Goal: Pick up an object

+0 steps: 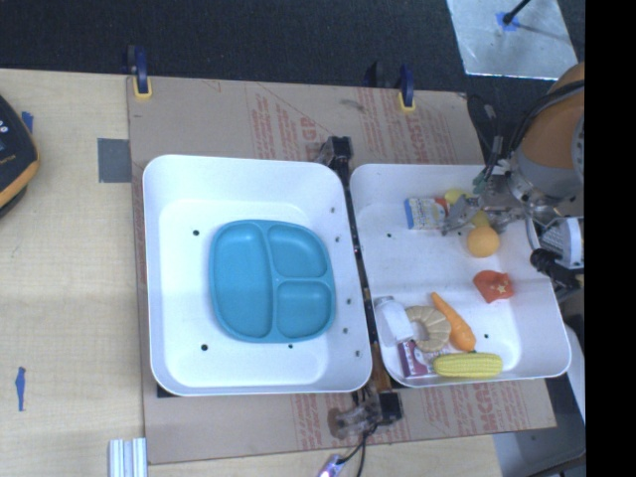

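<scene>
My gripper [475, 210] reaches in from the right, low over the far part of the right bin [532, 361]. It sits just above an orange-yellow ball [483, 242] and right beside a small printed packet [427, 212]. A bit of yellow [455, 198] shows at the gripper's tip, and I cannot tell whether it is held. Nearer the front lie a red piece [494, 285], a carrot [454, 322], a corn cob [468, 366], a tan ring-shaped item [429, 327], a white item [393, 318] and a small reddish box [413, 358].
The left bin [169, 266] bears a blue divided plate [271, 278]. The grey arm with its orange band [553, 132] and cables hangs over the right bin's far right corner. A dark device [12, 152] lies at the bench's left edge.
</scene>
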Motion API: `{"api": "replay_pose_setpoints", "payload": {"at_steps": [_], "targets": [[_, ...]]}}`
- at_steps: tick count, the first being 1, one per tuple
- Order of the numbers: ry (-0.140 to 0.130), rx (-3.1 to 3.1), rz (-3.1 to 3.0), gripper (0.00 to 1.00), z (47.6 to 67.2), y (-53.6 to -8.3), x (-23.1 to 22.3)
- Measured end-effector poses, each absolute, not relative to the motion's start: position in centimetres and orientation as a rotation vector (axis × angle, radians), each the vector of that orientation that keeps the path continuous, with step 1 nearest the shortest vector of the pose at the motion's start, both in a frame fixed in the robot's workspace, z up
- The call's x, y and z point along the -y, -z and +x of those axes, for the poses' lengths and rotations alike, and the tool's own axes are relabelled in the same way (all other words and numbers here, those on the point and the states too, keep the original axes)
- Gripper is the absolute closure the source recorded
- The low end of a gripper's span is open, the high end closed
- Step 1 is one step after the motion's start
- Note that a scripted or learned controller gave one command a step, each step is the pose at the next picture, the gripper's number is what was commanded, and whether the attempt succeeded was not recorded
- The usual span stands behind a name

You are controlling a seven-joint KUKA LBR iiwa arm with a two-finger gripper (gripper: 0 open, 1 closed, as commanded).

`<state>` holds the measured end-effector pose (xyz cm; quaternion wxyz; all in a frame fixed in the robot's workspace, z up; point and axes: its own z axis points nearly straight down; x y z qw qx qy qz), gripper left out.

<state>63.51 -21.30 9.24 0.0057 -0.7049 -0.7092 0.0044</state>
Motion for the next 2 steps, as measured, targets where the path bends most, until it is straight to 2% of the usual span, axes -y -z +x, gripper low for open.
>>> {"api": "replay_pose_setpoints", "payload": {"at_steps": [1,2], "targets": [[-0.003,2.227,-2.214,0.0,65.5,-9.2,18.3],[-0.001,2.225,-2.218,0.0,65.7,-16.2,21.2]]}}
